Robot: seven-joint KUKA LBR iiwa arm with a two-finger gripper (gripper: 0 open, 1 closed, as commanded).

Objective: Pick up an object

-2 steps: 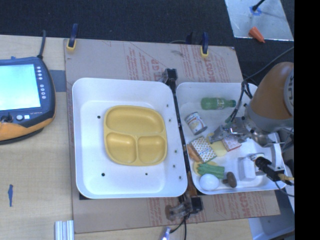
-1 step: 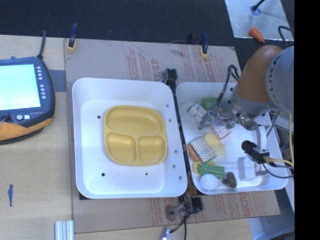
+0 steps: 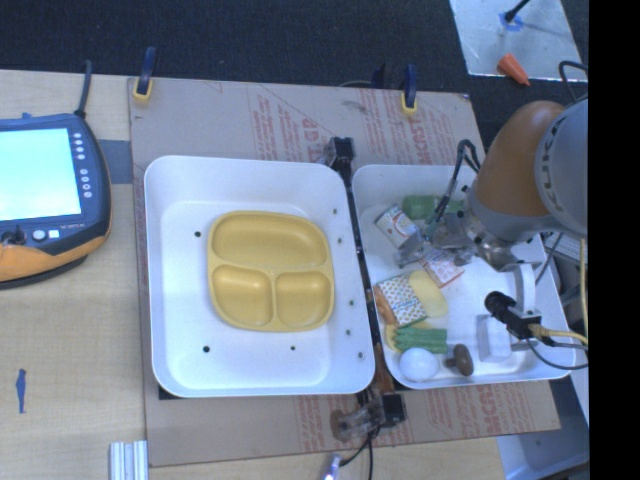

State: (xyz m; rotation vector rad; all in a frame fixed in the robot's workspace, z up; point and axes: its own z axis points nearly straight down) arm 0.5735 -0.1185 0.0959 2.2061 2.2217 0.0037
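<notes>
A yellow divided tray (image 3: 270,270) is lying in the middle of the left white bin (image 3: 170,358), which is resting on a cardboard sheet (image 3: 250,118). A handheld control pendant (image 3: 45,193) with a lit screen is sitting at the bench's left edge, well apart from the bin.

Matt yellow plastic tray (image 3: 270,268) (smooth)

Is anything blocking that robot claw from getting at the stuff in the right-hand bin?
Nothing visible does. The gripper is already down among the items in the right bin, beside a small packet, with a green object just behind.
</notes>
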